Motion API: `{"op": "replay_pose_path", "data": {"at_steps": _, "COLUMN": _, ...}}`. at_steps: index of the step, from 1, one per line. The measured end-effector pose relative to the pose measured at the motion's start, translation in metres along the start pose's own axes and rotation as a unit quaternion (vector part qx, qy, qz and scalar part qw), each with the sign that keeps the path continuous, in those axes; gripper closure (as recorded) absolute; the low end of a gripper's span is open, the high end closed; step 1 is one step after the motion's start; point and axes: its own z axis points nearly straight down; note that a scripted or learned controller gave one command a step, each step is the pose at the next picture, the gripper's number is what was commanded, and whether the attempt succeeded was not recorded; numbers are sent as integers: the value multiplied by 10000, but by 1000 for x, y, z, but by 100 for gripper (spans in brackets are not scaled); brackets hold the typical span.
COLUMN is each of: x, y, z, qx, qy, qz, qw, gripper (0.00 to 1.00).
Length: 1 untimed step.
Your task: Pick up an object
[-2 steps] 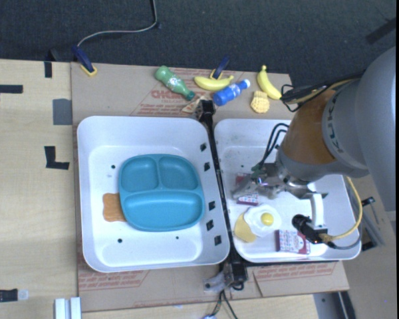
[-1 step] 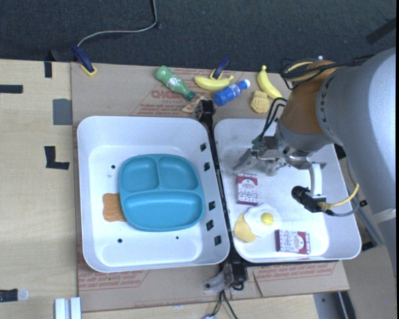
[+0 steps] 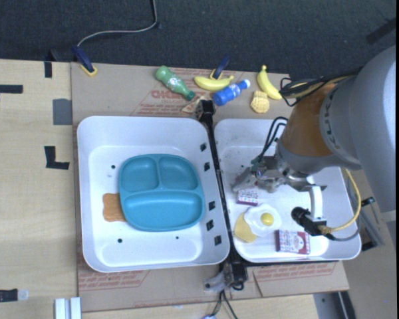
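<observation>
Cardboard sheets cover the bench (image 3: pixel 26 198), and two shallow white bins sit side by side on them. Behind the bins, on the cardboard, lie a green bottle (image 3: pixel 173 82), a yellow banana (image 3: pixel 213 82), a blue bottle (image 3: pixel 230 92), a second banana (image 3: pixel 268 84) and a small yellow corn piece (image 3: pixel 259 102). A black cable (image 3: pixel 123 30) trails across the dark floor at the back.

Inside the left bin (image 3: pixel 93 135) rests a blue divided plate (image 3: pixel 161 192), with an orange cracker-like piece (image 3: pixel 111 207) poking out from under its left edge.

In the right bin (image 3: pixel 236 135) the grey arm (image 3: pixel 366 121) comes in from the right, its orange band (image 3: pixel 306 121) above the wrist. The gripper (image 3: pixel 251 176) is low over the middle of the bin floor, pointing toward the divider between the bins; its metal fingers look slightly apart with nothing between them, though the view is too blurred there to be sure. Just below the gripper lies a small white-and-red packet (image 3: pixel 247 196). Nearer the front edge sit a toy fried egg (image 3: pixel 262 218) overlapping a pale yellow round piece (image 3: pixel 243 230), and beside them a red-and-white box (image 3: pixel 292 242). All of these lie loose on the bin floor.
</observation>
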Motion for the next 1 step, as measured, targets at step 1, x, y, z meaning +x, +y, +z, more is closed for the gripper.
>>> {"op": "replay_pose_path", "data": {"at_steps": 1, "x": 0, "y": 0, "z": -9, "qx": 2, "qy": -1, "qz": 1, "qw": 10000, "gripper": 100}}
